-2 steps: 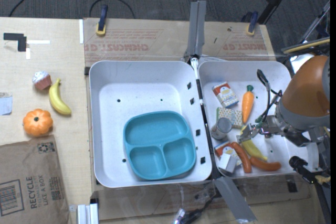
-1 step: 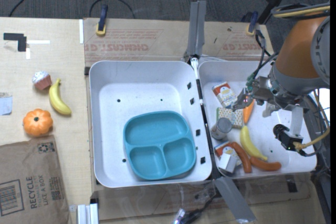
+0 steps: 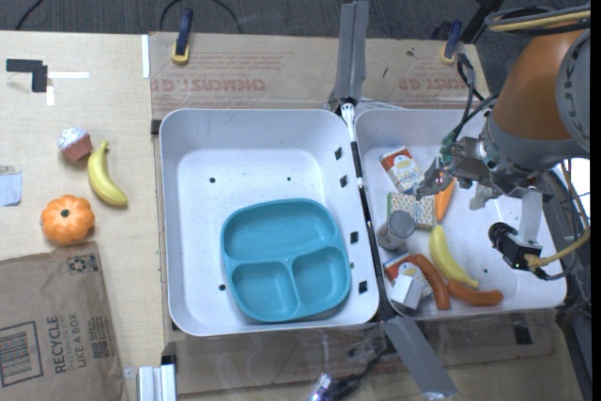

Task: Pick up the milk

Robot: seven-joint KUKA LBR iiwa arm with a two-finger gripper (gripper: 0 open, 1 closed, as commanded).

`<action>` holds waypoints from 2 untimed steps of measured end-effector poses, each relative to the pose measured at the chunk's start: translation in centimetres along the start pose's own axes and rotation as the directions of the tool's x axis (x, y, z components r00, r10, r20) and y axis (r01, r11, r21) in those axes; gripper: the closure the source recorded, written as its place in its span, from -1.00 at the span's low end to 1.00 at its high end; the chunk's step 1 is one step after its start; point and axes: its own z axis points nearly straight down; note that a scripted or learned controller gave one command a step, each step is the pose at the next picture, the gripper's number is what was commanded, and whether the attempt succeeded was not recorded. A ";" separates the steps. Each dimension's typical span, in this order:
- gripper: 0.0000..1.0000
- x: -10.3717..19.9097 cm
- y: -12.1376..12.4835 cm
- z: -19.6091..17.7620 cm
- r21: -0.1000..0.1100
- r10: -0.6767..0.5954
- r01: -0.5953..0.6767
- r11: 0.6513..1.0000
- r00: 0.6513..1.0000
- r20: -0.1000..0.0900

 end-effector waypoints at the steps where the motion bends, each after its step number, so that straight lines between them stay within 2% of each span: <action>1: -1.00 1.5 0.5 -8.2 0.001 -0.026 0.026 1.000 1.000 0.002; 2: -1.00 -1.7 -5.6 -12.7 0.001 0.079 -0.079 0.997 0.997 0.002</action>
